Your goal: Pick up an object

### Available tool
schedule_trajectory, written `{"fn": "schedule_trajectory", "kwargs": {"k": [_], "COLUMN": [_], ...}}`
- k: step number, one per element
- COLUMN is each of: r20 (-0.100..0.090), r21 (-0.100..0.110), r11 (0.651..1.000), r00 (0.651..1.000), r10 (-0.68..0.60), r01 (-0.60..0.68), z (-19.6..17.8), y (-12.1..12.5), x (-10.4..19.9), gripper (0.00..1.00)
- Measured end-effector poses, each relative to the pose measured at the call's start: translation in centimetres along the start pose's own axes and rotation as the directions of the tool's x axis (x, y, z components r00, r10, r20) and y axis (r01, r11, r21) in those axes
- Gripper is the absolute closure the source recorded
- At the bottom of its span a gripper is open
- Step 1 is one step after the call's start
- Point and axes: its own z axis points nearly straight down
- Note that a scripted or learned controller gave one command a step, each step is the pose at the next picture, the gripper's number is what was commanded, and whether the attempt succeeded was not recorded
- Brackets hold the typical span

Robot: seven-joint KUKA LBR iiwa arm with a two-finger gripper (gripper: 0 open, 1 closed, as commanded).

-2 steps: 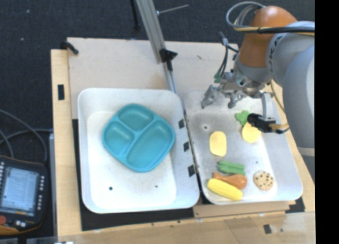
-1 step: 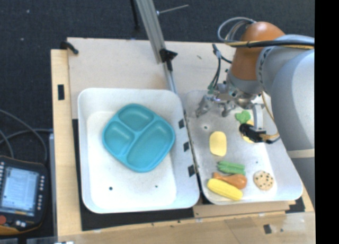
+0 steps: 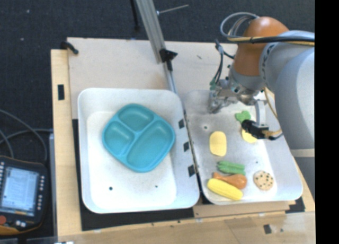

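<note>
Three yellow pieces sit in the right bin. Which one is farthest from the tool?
The long yellow piece at the near edge of the bin, touching the orange piece; the other two lie closer to the tool.

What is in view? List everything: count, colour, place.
Left bin: one, white, bench left.
Right bin: one, white, bench right.
Divided plate: one, blue, left bin.
Block: one, pale yellow, right bin middle.
Small piece: one, green, near claw.
Lump: one, yellow, beside small piece.
Pod: one, green, right bin front.
Carrot: one, orange, beside pod.
Corn: one, yellow, beside carrot.
Cookie: one, tan, right of carrot.
Claw: one, grey, above right bin.
Arm: one, grey and orange, from right.
</note>
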Motion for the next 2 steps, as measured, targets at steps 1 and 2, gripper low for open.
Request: {"fn": "schedule_trajectory", "kwargs": {"k": [1,2], "r20": [-0.002,-0.002], "r21": [-0.004,-0.004], "r11": [1.000,1.000], "r00": [1.000,1.000], "r10": [-0.002,-0.003], "r01": [0.002,0.003], "z": [-6.3,-11.8], "y": [0.9,1.1], "x": [-0.4,-0.5], "gripper": [1.00,1.00]}}
